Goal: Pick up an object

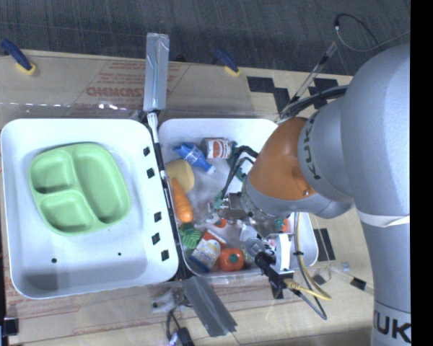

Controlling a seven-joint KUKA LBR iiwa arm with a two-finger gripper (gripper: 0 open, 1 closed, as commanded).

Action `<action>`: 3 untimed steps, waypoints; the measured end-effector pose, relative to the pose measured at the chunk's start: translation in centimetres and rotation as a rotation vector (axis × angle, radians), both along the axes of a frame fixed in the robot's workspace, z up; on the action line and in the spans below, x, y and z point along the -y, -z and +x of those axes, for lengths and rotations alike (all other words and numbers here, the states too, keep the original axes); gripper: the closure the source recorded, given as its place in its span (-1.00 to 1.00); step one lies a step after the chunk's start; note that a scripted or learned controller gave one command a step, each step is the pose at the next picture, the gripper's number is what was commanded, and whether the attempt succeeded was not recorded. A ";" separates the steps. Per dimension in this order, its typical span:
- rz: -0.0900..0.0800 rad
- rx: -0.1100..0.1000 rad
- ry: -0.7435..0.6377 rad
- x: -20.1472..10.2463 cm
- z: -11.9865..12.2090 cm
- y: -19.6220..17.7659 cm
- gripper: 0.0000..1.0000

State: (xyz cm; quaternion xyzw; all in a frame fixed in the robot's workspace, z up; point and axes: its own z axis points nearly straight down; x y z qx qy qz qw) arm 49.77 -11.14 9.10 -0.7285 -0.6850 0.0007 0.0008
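The big grey arm (368, 157) comes in from 3 o'clock and bends down into the right bin (224, 130). Its orange band (285, 161) sits just above the wrist. The gripper (234, 218) is low inside the right bin, over the pile of toys. I cannot tell how it is set, because the wrist hides that part.

The right bin holds many small things. A carrot (182, 202) lies near the bin's 9 o'clock side. A yellow lemon (179, 171) sits just above it, touching it. A can (218, 148) lies at 12 o'clock, with a blue bottle (193, 155) beside it. A tomato (232, 259) and a small carton (206, 251) rest at 6 o'clock, close to the gripper.

The left bin (14, 215) holds a green tray (78, 186) with three parts.
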 end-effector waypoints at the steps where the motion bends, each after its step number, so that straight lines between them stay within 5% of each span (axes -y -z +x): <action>1: 0.000 -0.005 -0.006 0.0 0.0 -0.7 1.00; 2: -0.001 -0.004 0.361 -3.3 7.0 -9.9 1.00; 3: -0.001 -0.001 0.201 1.6 3.0 -23.0 1.00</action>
